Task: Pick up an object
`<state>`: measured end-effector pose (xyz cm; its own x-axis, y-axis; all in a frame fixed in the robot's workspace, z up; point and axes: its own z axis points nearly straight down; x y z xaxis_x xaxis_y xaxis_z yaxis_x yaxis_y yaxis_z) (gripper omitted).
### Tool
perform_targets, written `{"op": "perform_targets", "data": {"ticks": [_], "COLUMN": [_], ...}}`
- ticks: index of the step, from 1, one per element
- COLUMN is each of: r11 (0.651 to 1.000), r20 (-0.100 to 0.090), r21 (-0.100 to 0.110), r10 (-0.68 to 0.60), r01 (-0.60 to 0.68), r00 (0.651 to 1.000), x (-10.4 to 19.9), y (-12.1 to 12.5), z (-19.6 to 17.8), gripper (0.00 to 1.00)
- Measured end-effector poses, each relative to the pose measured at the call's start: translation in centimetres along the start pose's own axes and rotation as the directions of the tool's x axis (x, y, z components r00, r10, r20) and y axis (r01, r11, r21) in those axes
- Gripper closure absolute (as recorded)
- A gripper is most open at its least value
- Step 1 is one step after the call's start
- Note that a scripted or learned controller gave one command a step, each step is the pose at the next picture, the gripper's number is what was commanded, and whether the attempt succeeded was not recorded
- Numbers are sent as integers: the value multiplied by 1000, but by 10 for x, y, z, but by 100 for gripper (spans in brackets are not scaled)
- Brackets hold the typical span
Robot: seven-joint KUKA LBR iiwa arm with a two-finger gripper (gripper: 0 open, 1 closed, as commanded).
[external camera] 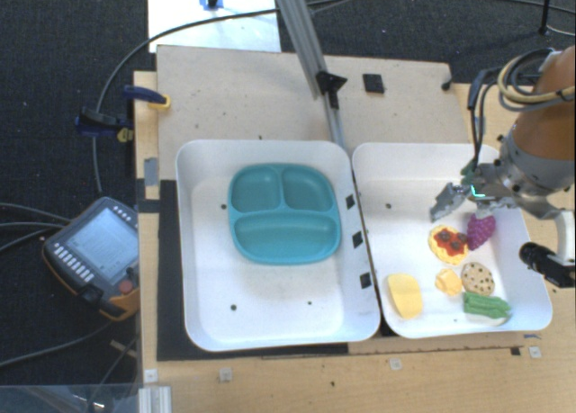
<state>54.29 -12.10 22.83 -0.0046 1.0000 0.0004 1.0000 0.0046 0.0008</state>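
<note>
Found the tool (463, 199) low over the right bin (396, 168), reaching in from the right, above and just beside the purple grapes (481, 229) and the round pizza toy (447, 243). Could not tell whether wide or narrow; saw nothing held in it.

Counted the other candidates, all clustered in the near right part of that bin: yellow block (405, 295), small yellow piece (447, 281), speckled cookie (477, 278), green vegetable (487, 307). Judged the crowding a hazard: grapes touching or nearly touching the pizza toy, cookie close against the green vegetable, so little room for a clean descent. Reckoned the yellow block the easiest pick, standing a little apart from the rest.

Noted the teal divided plate (283, 213) alone in the left bin (202, 303), well apart from the tool, both bins side by side on the table (234, 96). Put the task at its approach step, with no grasp made yet.
</note>
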Motion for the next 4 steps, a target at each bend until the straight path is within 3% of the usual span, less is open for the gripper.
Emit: {"op": "perform_targets", "data": {"ticks": [1,3,4], "r11": [1000,1000,1000], "r20": [0,0,4], "r21": [-1,4,-8], "r10": [0,4,4], "r01": [0,-4,-4], "r00": [1000,1000,1000], "x": [0,-6,-7], "y": [0,-17,-13], "z": [0,101,139], "gripper": [0,0,0]}}
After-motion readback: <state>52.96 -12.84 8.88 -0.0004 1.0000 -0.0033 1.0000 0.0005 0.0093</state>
